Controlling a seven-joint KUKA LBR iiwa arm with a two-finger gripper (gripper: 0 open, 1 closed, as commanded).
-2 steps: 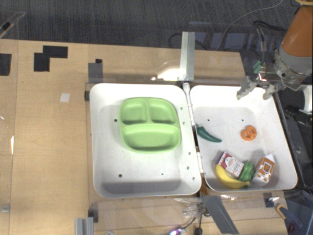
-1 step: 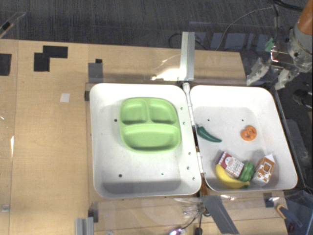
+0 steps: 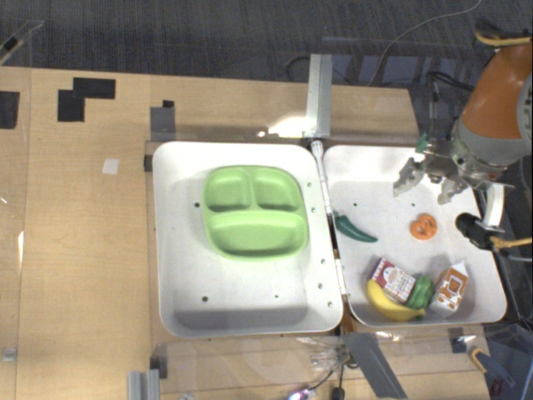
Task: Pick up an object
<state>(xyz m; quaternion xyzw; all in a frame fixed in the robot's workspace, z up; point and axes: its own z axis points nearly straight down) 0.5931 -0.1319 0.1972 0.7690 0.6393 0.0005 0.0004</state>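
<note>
Two shallow white bins sit side by side on a light wooden bench, seen from above at a slant. One left bin [image 3: 175,248] holds a single green divided plate [image 3: 254,211] with three compartments, two small ones at the far side and one long one nearer the camera; it lies flat toward the far half of that bin.

One right bin [image 3: 366,173] holds five loose items. One dark green pepper [image 3: 356,229] lies near the bin's left wall. One small orange round piece [image 3: 424,227] sits toward the right side. Along the near edge, three things cluster together: one yellow banana [image 3: 391,304] curving under one red and white packet [image 3: 394,280], with a small green item touching them, and one little brown and white carton [image 3: 450,288] just beside to the right.

One robot arm [image 3: 500,98], grey with an orange band, reaches in from the right. Its gripper [image 3: 429,182] hangs over the far right part of the right bin, its two fingers spread apart and holding nothing, beyond the orange piece and well apart from the banana cluster.
</note>
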